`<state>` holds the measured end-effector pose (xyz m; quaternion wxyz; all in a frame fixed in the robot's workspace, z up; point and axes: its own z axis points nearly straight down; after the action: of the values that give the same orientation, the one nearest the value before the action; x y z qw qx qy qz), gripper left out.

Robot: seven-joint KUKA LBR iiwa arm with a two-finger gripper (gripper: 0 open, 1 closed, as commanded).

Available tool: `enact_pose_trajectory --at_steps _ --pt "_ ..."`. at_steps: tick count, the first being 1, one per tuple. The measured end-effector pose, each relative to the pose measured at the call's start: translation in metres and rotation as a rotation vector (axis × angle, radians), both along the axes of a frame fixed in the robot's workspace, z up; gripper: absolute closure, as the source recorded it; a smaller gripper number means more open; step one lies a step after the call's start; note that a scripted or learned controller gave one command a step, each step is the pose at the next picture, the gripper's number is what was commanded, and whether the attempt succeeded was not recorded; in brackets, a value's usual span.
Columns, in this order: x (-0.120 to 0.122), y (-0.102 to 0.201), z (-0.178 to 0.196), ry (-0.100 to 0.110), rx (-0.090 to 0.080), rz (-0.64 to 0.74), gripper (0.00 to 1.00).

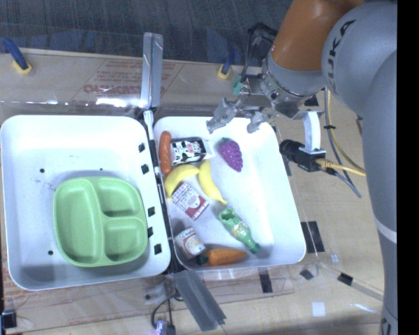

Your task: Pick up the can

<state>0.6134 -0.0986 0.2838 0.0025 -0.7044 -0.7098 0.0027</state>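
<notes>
Camera view looks down at a slant on two white bins on the tabletop (42, 65). I take the right bin (283, 208) as the landmark. Inside it, at its near left corner, the can (190, 242) lies on its side, just beside the carrot (225, 257) and near the green bottle (239, 230). Further up in this bin are the red packet (190, 201), the banana (195, 176), the sausage (165, 152), the small black and white carton (188, 148) and the purple grapes (230, 153). Left of this bin stands the left bin (14, 187), which carries the green divided plate (101, 220).

The gripper (236, 119) hangs over the far rim of the right bin, well apart from the can. Its fingers (218, 121) are spread and nothing is between them, so they are released. I judge that this pose is a start above the clutter. The can is crowded by the bin wall and the carrot, so the approach probably needs to come down between them, and a slip seems possible.
</notes>
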Motion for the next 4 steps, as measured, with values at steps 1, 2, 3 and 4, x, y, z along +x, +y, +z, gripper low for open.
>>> enact_pose_trajectory --at_steps 1,2,3,4 --pt "0.0 0.0 0.0 0.0 0.0 0.0 0.0" --pt "-0.072 -0.055 -0.088 0.0 0.002 0.098 0.0" --pt "-0.078 -0.112 -0.193 -0.002 0.002 0.134 0.0" --pt "-0.028 -0.111 -0.193 -0.003 0.001 0.037 0.0"
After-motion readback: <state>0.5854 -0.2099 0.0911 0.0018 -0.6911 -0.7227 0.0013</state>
